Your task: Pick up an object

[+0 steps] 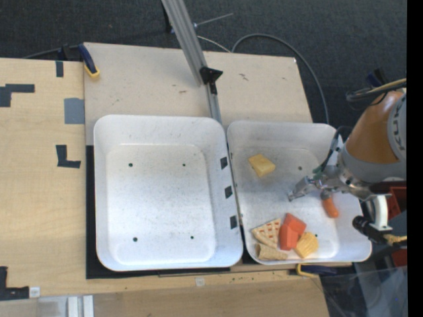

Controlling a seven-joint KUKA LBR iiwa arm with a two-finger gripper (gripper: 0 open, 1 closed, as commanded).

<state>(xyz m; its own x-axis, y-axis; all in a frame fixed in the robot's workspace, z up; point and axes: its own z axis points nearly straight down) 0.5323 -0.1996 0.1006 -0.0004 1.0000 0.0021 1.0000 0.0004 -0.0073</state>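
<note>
Pale bench, two white bins – the gripper (299,191) hovers right of centre; grip unreadable. Best drop squarely onto the yellow block (262,166), clear of the bin wall (232,177).

A yellow block (262,166) is lying alone mid-bin in the right bin (277,134); a small orange piece (330,208) is sitting near its right wall, apart from the others.

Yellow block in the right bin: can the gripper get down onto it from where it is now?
Probably yes. The yellow block lies alone on bare bin floor, apart from the pile at the near edge, and nothing stands between it and the gripper.
</note>
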